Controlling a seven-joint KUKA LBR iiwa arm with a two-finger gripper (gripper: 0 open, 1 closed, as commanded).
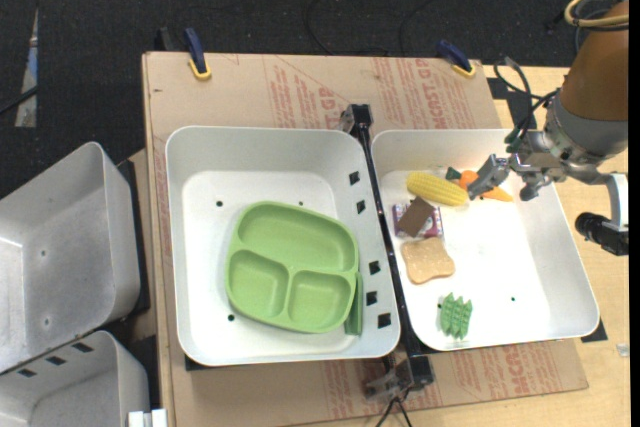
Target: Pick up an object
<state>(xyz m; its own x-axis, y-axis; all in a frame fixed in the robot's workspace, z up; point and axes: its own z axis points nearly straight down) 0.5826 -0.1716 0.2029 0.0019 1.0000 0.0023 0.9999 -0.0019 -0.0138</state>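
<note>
Claw [497, 177], state indeterminate, hovers over right shallow white bin [560, 300], at 3 o'clock from yellow plastic corn cob [437, 188].

The arm [596, 75] is seen at the right edge, with its orange band above the grey wrist. It is bent downward and to the left. The gripper [494, 177] is pointed to the left and held low, with its dark fingers slightly parted.
</note>
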